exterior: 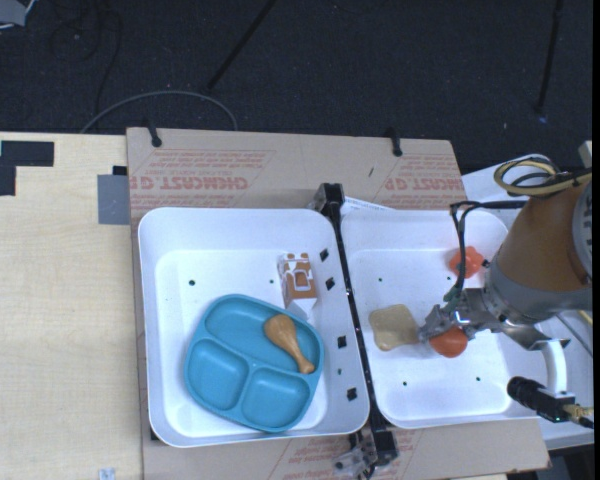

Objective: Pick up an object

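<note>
Two white bins on the surface, left bin with a blue divided plate carrying a toy drumstick, right bin with a beige piece, gripper low beside a red object, grip state unclear

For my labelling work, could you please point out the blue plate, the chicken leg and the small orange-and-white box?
blue plate (223, 368): camera view, bare left compartment.
chicken leg (289, 340): camera view, middle of the leg.
orange-and-white box (299, 277): camera view, its top face.
</note>
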Controlling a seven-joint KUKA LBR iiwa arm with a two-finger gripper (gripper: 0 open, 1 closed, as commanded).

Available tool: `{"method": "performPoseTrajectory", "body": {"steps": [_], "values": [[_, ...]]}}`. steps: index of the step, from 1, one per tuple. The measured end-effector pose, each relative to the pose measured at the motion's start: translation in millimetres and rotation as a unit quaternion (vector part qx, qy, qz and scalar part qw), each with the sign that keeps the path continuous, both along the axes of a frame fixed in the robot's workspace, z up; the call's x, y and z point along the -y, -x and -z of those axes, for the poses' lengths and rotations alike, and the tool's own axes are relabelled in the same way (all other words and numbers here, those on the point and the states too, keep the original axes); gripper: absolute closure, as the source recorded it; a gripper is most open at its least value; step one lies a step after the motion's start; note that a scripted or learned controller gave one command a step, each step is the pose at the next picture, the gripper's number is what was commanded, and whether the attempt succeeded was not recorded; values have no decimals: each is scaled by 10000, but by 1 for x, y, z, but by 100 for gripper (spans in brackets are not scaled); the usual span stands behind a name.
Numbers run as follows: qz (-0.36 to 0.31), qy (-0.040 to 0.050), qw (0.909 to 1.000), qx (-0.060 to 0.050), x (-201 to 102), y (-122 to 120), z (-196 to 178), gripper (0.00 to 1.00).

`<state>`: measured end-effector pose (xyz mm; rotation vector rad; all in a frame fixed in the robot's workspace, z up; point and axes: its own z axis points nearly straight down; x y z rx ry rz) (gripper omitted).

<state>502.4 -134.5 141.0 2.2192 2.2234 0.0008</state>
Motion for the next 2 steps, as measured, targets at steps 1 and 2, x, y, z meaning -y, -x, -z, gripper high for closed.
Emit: {"method": "performPoseTrajectory", "body": {"steps": [1, 2], "values": [[7, 3, 10000, 6, 6, -1, -43, 100], [2, 4, 10000, 10, 7, -2, -96, 100]]}}
